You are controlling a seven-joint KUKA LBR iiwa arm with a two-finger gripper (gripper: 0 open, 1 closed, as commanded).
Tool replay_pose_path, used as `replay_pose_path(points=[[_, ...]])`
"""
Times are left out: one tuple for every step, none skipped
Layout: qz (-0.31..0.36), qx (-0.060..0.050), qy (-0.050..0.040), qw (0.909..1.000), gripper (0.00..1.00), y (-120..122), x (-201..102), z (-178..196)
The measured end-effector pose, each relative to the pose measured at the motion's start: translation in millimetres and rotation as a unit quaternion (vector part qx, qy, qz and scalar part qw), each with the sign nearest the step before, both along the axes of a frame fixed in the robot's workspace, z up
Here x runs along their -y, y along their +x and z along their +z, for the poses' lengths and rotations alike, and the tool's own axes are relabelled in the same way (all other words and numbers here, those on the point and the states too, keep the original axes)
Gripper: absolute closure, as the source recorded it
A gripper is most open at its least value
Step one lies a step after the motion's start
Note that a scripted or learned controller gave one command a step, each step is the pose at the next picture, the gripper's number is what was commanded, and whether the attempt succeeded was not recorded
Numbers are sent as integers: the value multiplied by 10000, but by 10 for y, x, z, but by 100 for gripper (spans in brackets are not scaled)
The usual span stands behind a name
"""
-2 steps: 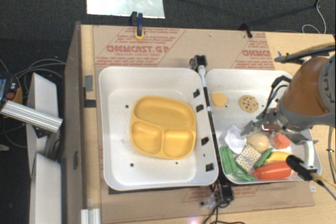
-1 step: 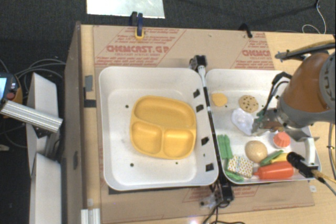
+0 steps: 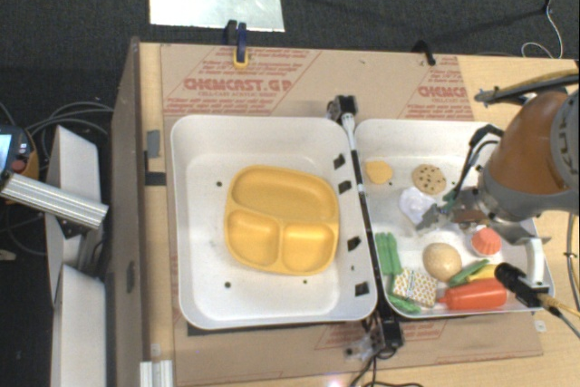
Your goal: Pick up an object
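While the arm (image 3: 535,154) reaches in from the right, it hangs low over the right bin (image 3: 399,133).

- Near edge of right bin: carrot (image 3: 474,295), cracker (image 3: 416,287), green strip (image 3: 389,255), egg (image 3: 441,260).
- Mid bin: orange piece (image 3: 488,241) just beside the wrist; white crumpled item (image 3: 417,206) at the gripper (image 3: 446,208).
- Cannot tell if the fingers are open or closed; nothing visibly held.
- Far part: cookie (image 3: 429,178), yellow disc (image 3: 379,171).
- Left bin (image 3: 199,159): yellow divided plate (image 3: 279,219) in the middle.
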State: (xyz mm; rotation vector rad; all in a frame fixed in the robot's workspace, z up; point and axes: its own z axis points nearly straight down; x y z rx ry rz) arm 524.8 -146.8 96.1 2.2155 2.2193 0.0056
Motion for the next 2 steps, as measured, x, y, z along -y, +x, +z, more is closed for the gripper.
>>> replay_pose_path(points=[[19,57,-32,10000,0,970,466,877],[18,41,-18,10000,0,784,585,52]])
